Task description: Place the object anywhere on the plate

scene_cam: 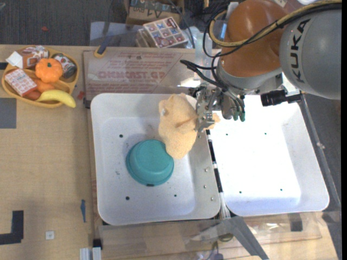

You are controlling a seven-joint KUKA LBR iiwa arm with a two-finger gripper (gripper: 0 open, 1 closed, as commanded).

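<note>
Camera view showed the claw (203,112) clamped on the right edge of a tan plush toy (177,126), near the divide between the two white bins. The toy hung over the left bin (108,145), its lower end overlapping the rim of the teal plate (149,164), which rested on that bin's floor.
</note>
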